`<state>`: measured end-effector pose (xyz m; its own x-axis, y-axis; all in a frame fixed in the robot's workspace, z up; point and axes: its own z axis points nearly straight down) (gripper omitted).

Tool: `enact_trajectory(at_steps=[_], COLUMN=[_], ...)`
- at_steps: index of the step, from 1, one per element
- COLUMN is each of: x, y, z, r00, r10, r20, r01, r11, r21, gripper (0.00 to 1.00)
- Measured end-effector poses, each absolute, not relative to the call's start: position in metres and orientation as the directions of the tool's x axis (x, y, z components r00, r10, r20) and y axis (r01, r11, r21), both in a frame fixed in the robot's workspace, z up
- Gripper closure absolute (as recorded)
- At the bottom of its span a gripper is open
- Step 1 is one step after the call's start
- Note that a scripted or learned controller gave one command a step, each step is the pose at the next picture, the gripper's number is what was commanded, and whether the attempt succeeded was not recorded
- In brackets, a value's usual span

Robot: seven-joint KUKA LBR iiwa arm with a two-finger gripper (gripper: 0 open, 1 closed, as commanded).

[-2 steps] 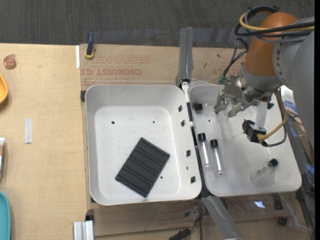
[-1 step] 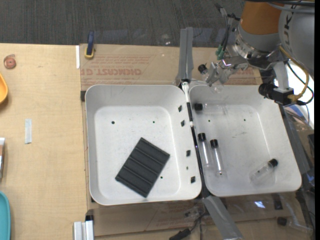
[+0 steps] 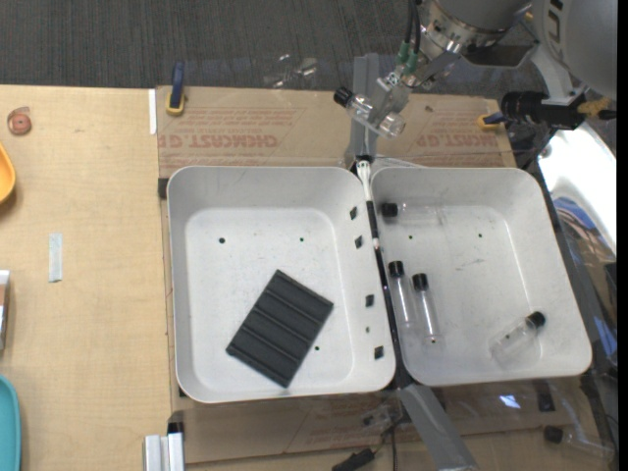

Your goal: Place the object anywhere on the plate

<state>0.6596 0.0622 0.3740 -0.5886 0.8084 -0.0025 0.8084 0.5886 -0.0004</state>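
Jaws hang narrow on a clear vial [image 3: 378,113], pinching it near its transparent end, with the black cap [image 3: 341,96] sticking out to the side away from the arm [image 3: 579,18]. The grip looks off-centre, so I judge it less secure than a hold at mid-body.

The vial looks light, rigid and smooth, glass or hard plastic, so it is likely slippery, prone to roll once set down, and possibly breakable if dropped from height. The best hold is across the middle of the barrel, jaws square to its length, not on the cap.

Its long axis lies nearly level, tilted slightly, running from the cap on the far side from the arm to the clear end under the jaws. It hangs over the cardboard sheet [image 3: 245,126] just behind the seam where the two bins meet.

Below the jaws and toward the camera lies the right bin [image 3: 554,263], holding more of the same: a short capped vial [image 3: 389,209] nearest, a pair of long vials [image 3: 410,297] side by side along the inner wall, and one more vial [image 3: 518,334] in the far corner on the arm's side.

Farthest from the jaws, diagonally across in the left bin [image 3: 179,263], is the plate [image 3: 282,327], a dark ribbed rectangle lying flat and turned at an angle. Laying the vial along its ribs should, I think, keep it from rolling off.
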Motion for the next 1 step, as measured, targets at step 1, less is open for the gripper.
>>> enact_trajectory(at_steps=[1], x=[0.6592], y=[0.2068], z=[0.3236], r00=[-0.592], r10=[0.806], r20=[-0.001], r01=[0.806], r11=[0.592], r21=[-0.002], gripper=[1.0])
